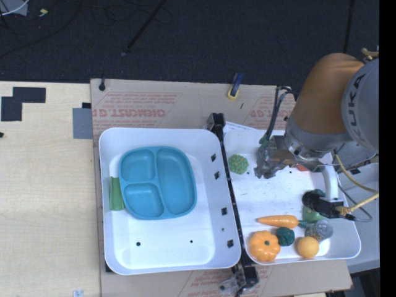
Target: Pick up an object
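**Hand over right bin, beside green bumpy piece**

The arm (328,104) comes in from the right of the frame, grey with an orange upper section. The hand (266,167) hangs over the upper part of the right bin (272,193), centre-right in the frame. Cannot tell if the hand is released or clenched: it reads as one dark shape from this angle. No object is seen in its grasp.

Pickable objects, all in the right bin:
- green bumpy piece (238,163), broccoli-like, near the bin's left wall, just left of the hand and apart from it
- carrot (278,221), lying flat, lower middle of the bin
- orange pumpkin (264,246), lower left corner of the bin, below the carrot
- dark teal lump (285,236), just right of the pumpkin, under the carrot
- yellow-orange ball (307,247), near the bottom rim
- grey round piece (320,230), just above the ball; what it is, cannot tell

The left bin (161,246) holds a blue divided plate (158,183), three compartments, in the upper half. A green block (116,193) stands against the plate's left edge.

Both bins sit on a cardboard sheet (161,101) on the pale wood counter (43,197). A blue and yellow clip (235,85) is on the sheet's top edge.
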`<state>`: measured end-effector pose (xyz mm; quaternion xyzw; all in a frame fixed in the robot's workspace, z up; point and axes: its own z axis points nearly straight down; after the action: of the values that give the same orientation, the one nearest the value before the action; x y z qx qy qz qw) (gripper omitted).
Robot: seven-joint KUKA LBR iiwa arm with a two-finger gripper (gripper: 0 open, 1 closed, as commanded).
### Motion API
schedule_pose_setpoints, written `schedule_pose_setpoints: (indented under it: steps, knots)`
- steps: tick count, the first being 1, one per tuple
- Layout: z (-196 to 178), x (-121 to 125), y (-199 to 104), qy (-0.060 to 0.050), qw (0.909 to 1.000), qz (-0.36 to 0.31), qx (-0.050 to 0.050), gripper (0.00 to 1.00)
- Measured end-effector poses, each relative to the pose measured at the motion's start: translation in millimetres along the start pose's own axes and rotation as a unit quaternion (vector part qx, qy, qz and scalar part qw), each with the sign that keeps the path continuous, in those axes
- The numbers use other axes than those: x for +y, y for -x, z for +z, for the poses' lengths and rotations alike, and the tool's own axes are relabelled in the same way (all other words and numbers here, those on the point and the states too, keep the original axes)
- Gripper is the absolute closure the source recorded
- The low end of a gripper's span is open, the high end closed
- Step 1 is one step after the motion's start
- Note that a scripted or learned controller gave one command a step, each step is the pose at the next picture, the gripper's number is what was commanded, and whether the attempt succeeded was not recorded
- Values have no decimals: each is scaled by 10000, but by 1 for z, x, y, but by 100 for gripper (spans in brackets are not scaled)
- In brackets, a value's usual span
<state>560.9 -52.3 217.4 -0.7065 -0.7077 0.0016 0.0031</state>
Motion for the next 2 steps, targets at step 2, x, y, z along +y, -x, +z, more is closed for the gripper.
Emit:
schedule_pose_setpoints:
  steps: [2]
  knots:
    - [0,-4,2,19,10000,13,-8,100]
